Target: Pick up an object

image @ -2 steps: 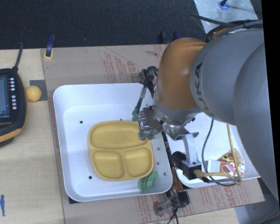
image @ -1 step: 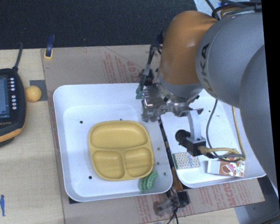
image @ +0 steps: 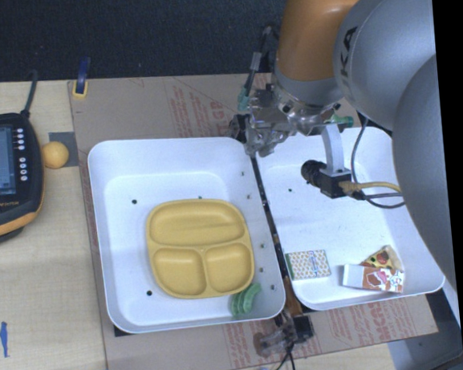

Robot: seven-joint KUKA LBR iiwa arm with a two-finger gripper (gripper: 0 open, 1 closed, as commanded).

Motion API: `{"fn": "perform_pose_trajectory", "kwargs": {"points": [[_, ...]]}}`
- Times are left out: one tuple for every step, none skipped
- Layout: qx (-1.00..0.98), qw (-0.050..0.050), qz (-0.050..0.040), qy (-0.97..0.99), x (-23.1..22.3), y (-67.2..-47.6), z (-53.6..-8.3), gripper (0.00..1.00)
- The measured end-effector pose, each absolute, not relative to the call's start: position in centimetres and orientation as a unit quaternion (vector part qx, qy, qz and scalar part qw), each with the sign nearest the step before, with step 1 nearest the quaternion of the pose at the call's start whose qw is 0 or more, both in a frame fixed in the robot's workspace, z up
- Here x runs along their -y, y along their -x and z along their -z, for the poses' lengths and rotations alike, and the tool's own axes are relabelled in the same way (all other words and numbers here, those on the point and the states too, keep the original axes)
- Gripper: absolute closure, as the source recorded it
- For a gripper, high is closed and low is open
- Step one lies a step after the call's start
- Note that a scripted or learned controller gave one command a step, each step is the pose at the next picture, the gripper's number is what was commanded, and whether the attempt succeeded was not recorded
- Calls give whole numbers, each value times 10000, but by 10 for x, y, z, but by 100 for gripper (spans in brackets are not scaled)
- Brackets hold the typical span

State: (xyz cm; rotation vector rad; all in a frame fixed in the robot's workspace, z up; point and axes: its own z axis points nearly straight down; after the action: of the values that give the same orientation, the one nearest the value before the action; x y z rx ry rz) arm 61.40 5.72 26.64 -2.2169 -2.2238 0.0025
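White Bins on Cardboard-Covered Bench

Brown cardboard sheet [image: 168, 105] under two shallow white bins, left [image: 115, 231] and right [image: 413, 237]. Left of divider: one yellow compartment tray [image: 198, 247], one green item [image: 245, 301]. Right of divider: one small patterned card [image: 308, 264], one pizza-print packet [image: 375, 275]. Gripper [image: 263, 137] above divider's far end; finger state impossible to tell.

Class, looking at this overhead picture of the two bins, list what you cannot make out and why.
- Gripper: fingers lost in wrist clutter at the bins' divider, camera view; open or shut unclear.
- Green object: partly tucked under the yellow tray; shape unclear.
- Small box and pizza-print packet: print too small to read.
- Right bin: far side hidden by the arm.
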Motion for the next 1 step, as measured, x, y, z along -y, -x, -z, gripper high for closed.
{"fn": "perform_pose_trajectory", "kwargs": {"points": [[7094, 18, -20, 7048, -126, -609, -222, 100]]}}
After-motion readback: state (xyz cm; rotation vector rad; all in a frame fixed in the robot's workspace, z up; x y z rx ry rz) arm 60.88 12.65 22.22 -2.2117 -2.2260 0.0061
